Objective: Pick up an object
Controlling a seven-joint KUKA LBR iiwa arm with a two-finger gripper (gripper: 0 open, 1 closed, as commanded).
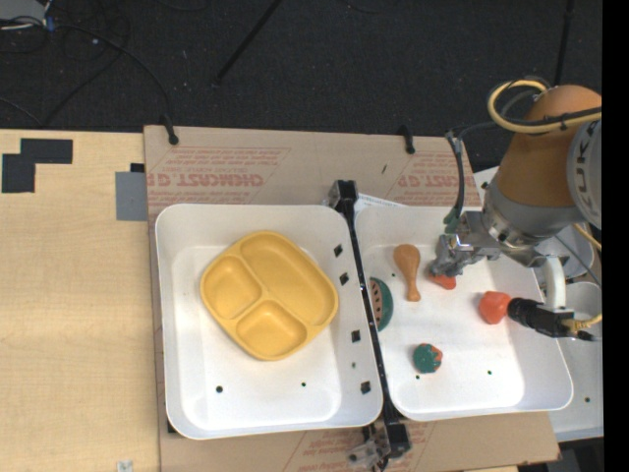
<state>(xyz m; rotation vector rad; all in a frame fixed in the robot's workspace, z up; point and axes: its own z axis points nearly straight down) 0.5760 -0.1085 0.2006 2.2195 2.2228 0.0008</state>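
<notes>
Grey metal of the gripper [453, 261] is hovering low in the right bin [491, 393], directly over a small red piece [443, 282]. From here I can't tell whether it is spread or closed. That piece is looking like the intended pick, since the gripper is poised above it. A tan toy drumstick [408, 269] is lying just beside, an orange block [493, 307] near, a green-and-red ball [427, 358] further off. A yellow divided plate [268, 293] is sitting in the left bin [197, 382].

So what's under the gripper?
A small red thing in the right bin, peeking out below the gripper. The gripper covers most of it, so its shape and whether it is held cannot be seen.
</notes>
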